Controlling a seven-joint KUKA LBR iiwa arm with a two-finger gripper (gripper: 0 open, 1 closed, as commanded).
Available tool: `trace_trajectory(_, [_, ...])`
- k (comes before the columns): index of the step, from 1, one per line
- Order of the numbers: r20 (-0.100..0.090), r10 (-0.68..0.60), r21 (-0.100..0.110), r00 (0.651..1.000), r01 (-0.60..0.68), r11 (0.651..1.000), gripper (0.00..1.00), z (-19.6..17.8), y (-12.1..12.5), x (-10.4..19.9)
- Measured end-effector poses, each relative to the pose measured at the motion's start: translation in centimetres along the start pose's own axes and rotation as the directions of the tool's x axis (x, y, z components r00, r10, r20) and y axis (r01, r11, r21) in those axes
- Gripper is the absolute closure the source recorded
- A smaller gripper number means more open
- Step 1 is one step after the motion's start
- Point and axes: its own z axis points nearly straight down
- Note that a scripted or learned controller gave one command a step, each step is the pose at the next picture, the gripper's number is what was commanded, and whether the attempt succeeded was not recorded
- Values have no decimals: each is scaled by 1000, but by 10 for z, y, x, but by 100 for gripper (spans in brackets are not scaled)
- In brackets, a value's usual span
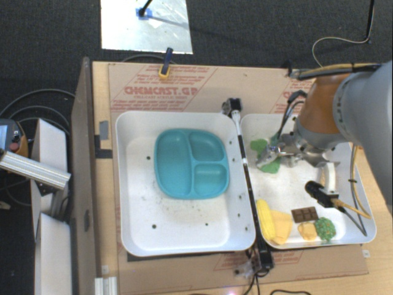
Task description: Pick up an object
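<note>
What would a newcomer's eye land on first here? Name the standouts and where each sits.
First, the teal divided plate lying alone in the left bin. Next, the grey arm with its orange band reaching in from the right, its pincer down over a green object near the right bin's far left corner. Then the yellow pieces, a brown block and a green lump along that bin's near edge.

One fixed camera looks down at a slant on both white bins [132, 183].

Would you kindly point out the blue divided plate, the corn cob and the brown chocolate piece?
blue divided plate [191, 164]: camera view, its middle, left bin.
corn cob [264, 214]: camera view, its middle.
brown chocolate piece [304, 214]: camera view, its top face.
</note>
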Motion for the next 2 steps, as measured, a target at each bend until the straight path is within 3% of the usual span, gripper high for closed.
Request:
trace_trajectory(1, [0, 0, -4, 1000, 0, 1000, 0, -14, 11, -1])
trace_trajectory(2, [0, 3, 1, 1000, -3, 1000, 0, 0, -3, -5])
